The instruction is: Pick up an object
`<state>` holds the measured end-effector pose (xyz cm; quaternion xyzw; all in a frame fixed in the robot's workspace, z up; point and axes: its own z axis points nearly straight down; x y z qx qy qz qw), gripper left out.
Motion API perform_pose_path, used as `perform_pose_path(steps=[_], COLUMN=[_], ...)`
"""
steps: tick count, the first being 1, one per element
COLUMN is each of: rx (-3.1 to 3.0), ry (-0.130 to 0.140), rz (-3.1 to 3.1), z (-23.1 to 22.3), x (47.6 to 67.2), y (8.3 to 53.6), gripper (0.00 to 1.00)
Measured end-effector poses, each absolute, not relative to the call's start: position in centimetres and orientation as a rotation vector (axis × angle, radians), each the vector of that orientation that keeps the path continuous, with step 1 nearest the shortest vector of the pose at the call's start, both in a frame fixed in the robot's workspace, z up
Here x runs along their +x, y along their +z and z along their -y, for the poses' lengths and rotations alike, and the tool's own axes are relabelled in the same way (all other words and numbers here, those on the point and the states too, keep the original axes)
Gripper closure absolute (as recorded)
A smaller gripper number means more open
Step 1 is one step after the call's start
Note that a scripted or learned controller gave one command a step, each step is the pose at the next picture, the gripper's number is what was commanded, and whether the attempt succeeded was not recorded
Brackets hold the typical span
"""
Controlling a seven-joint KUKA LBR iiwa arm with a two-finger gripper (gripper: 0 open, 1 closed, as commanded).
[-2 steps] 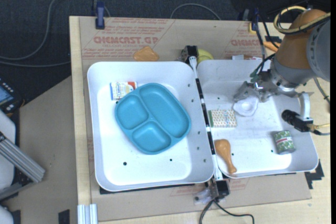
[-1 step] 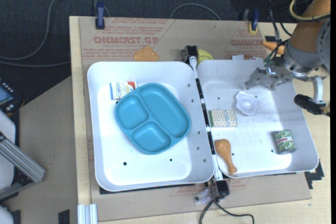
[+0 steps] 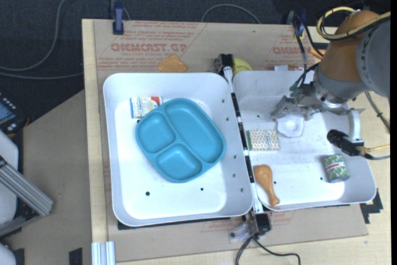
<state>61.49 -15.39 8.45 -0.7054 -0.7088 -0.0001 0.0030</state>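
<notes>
While I scan from the left bin [image 3: 118,152], I see a blue divided tray [image 3: 180,139] filling its middle, a small carton [image 3: 144,105] tucked at its far-left corner. Across the divider, the right bin [image 3: 310,195] carries a speckled packet [image 3: 263,140], a tan drumstick toy [image 3: 267,183], a white round piece [image 3: 289,127] and a green block [image 3: 335,167] near its right edge. My gripper [image 3: 296,107] hovers just above the white piece, likely my target; whether its fingers are apart I cannot tell.

grey arm [image 3: 378,65] with a rounded orange band [image 3: 344,53], yellow and black cables looped above it, metal gripper [image 3: 296,105] at the wrist.
</notes>
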Motion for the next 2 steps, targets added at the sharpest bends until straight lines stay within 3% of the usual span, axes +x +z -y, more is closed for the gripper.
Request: perform_pose_path(steps=[1,2], rx=[-2.211,-2.221], ry=[0.001,-0.001], rz=[2.222,2.221], z=[8.9,9.3], x=[57.2,57.4], y=[8.4,9.5], gripper=[0.00,1.00])
